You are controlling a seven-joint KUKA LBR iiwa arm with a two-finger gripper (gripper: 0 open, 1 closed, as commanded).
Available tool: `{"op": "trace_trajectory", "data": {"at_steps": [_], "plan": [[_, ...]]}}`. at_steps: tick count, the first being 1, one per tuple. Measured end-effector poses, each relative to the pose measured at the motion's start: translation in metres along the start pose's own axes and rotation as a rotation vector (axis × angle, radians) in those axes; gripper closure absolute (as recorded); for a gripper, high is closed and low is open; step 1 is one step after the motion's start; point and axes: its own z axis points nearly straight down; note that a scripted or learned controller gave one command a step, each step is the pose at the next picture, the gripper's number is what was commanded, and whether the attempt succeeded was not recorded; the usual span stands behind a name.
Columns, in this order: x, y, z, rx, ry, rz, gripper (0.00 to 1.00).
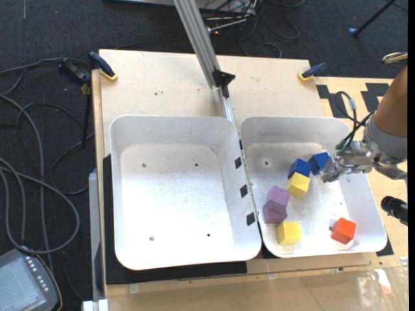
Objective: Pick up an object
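yellow cube (289,232) at right bin (365,240) front; gripper (332,172) beside blue cube (319,161), jaw state unclear.

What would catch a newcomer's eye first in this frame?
The bright blocks clustered in the right bin: two blue blocks, two yellow blocks, a purple block and an orange block near its right front corner. The gripper reaches in from the right, low beside the blue blocks. The left bin shows only bare, speckled white floor.
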Motion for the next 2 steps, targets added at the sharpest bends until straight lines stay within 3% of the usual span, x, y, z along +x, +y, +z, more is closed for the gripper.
{"op": "trace_trajectory", "data": {"at_steps": [1,2], "plan": [[0.0,0.002,-0.048,0.0,0.0,-0.001,1.0],[0.051,0.01,-0.051,0.005,0.004,-0.006,1.0]]}}
